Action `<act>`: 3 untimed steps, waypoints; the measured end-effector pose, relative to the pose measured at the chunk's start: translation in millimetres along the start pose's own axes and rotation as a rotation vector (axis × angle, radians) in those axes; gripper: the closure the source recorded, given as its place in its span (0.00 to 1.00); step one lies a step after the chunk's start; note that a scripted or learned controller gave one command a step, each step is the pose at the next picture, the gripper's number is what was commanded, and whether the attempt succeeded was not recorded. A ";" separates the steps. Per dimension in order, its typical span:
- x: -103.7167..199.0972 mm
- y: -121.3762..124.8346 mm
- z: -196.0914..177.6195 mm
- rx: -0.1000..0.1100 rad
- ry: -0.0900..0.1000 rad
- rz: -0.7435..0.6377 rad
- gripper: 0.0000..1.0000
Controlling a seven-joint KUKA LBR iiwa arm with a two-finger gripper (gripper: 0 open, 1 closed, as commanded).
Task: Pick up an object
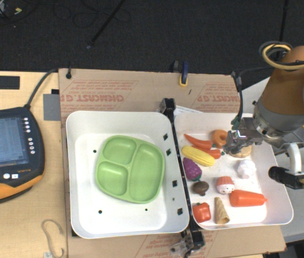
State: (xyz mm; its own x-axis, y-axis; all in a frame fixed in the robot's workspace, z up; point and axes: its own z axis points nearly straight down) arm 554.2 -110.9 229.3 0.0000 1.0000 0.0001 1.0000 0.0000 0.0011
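Because the toy food (216,171) fills the right bin (281,214), the gripper (238,142) hangs low there; how it stands, nobody can tell.

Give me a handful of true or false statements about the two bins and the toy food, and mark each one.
1. The green plate lies in the left bin. True.
2. The corn lies in the left bin. False: it is in the right bin, beside the purple grapes.
3. The carrot lies nearer the front of the right bin than the donut. True.
4. The gripper hangs over the green plate. False: it is over the back of the right bin, by the donut.
5. The plate has three compartments. True.
6. The ice cream cone sits on the plate. False: it is in the right bin, next to the red pepper.
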 end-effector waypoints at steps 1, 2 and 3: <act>49.3 -14.4 -6.9 0.005 0.003 -0.003 1.00; 48.1 -18.3 7.4 0.006 0.000 0.000 1.00; 45.6 -3.1 -5.8 0.002 0.000 0.000 1.00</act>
State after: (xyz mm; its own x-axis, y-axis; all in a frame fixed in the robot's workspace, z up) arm 551.0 -65.3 235.1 0.0004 1.0000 0.0005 1.0000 -0.0004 -0.0013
